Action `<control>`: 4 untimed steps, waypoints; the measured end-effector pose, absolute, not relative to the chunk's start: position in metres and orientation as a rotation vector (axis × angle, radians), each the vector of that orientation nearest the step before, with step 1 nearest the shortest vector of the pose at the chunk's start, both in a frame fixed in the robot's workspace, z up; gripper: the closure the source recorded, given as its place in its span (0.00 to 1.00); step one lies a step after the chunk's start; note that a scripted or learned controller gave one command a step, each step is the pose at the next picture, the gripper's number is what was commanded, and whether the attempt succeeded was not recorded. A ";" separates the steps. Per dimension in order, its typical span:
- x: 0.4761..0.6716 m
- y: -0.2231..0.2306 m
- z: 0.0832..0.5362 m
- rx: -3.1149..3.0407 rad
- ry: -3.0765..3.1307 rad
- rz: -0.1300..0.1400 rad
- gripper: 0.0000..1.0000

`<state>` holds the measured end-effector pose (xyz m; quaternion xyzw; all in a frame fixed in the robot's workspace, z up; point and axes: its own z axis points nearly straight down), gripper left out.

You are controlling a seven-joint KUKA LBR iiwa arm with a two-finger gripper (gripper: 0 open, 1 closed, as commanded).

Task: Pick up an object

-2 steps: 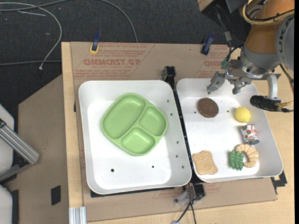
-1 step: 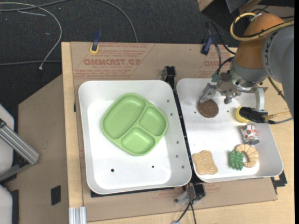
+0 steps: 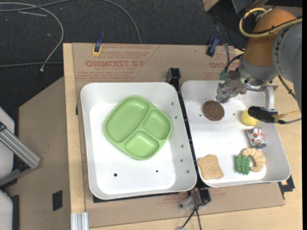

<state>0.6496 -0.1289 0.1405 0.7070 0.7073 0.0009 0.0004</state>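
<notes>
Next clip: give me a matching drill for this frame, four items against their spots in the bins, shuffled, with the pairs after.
Items:
1. green divided plate
2. brown round patty
3. toast slice
4. yellow ball

Places:
A. near corner of the right bin, by the divider
B. middle of the left bin
C. right bin, just below the claw
D. right side of the right bin, above the small can

Pairs: 1-B, 2-C, 3-A, 4-D

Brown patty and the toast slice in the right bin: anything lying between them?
No. In the camera view the stretch from the brown patty down to the toast slice is bare white floor of the right bin.
</notes>
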 end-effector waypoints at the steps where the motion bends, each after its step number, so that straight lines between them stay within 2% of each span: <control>1: 0.657 -0.136 0.191 2.217 2.219 0.005 1.00; 2: 0.658 -0.136 0.232 2.217 2.219 0.006 1.00; 3: 0.640 -0.087 0.242 2.220 2.227 -0.001 1.00; 4: 0.613 -0.038 0.231 2.221 2.228 -0.003 1.00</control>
